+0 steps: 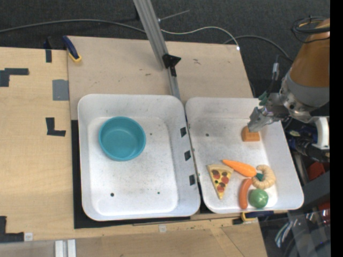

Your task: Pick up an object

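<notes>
Tool (256, 123) low over the right bin (214, 108), tip directly above and seemingly touching a small orange block (251, 136) near that bin's upper right; finger spread and any grip on the block impossible to tell from this angle. Nearer the bin's front edge, clustered close together: pizza slice (219, 179), carrot (239, 167), red sausage (244, 193), green ball (258, 198) and pale ring-shaped pastry (264, 176). Left bin (88, 108) with a teal bowl (122, 138), upright, in its upper left part.
</notes>
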Motion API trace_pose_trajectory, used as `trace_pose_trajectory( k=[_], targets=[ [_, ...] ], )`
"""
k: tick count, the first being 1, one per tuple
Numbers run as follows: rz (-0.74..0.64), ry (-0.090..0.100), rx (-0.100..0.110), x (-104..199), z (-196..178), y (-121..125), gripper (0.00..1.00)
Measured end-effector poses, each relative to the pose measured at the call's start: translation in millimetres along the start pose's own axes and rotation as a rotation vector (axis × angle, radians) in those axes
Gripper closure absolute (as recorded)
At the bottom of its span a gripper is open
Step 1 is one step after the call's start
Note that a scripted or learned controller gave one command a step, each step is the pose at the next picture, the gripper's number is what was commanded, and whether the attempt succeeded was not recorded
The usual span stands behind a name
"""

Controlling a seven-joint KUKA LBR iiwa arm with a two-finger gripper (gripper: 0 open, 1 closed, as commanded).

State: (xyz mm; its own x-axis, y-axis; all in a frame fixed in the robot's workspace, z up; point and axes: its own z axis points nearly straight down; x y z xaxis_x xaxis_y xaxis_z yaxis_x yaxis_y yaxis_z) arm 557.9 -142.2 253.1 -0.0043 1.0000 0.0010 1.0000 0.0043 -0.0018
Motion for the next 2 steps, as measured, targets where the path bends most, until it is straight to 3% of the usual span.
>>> trace_pose_trajectory(
  k=[2],
  targets=[
    [-0.003,0.001,0.000,113,4,-6,1.00]
  ],
)
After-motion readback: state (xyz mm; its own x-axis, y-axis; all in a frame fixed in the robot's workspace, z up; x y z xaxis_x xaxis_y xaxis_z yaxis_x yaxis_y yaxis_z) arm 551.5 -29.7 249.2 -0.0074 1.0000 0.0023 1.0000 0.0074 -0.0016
